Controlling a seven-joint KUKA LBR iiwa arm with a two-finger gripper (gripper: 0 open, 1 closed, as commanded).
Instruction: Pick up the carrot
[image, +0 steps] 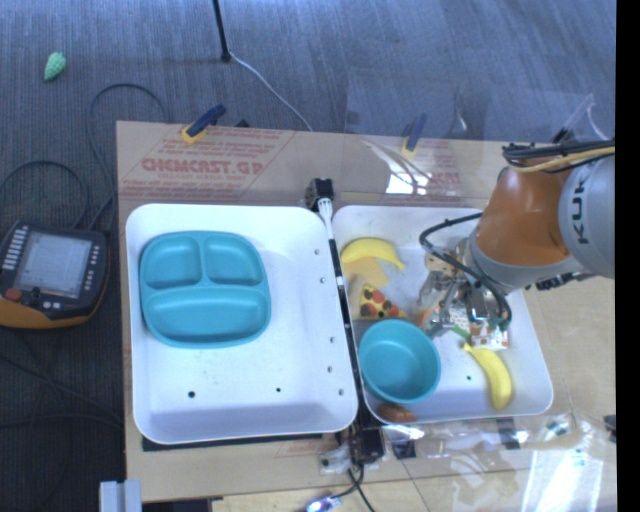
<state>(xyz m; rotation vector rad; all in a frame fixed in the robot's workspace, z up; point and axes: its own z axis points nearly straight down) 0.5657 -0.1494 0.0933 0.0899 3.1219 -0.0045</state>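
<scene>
Dark grey carpet (420, 50) surrounds the bench (290, 160), whose brown top bears red lettering reading "CHEMCAST GP" (200, 166), printed again reversed beside it. Black cables (110, 100) trail across the floor, a small green object (55, 66) lies at the far left, and a teach pendant (50, 275) with a lit screen sits left of the bench. Blue-and-yellow clamps (203, 122) grip the far edge.

In the left bin (240, 400) lies a blue divided plate (205, 287). The right bin (530, 390) holds a blue bowl (399, 361), a yellow banana (491, 372) near its right wall, another yellow banana-like piece (368, 253) at the far left, and a small orange-and-dark item (378, 299) between them.

The grey arm (590, 225), marked "KU", carries an orange band (525, 215). Its pincer (455, 305) hangs over the right bin's middle; I cannot tell how it is set. A small orange shape, apparently the carrot (430, 318), lies right beside it, just past the bowl.
</scene>
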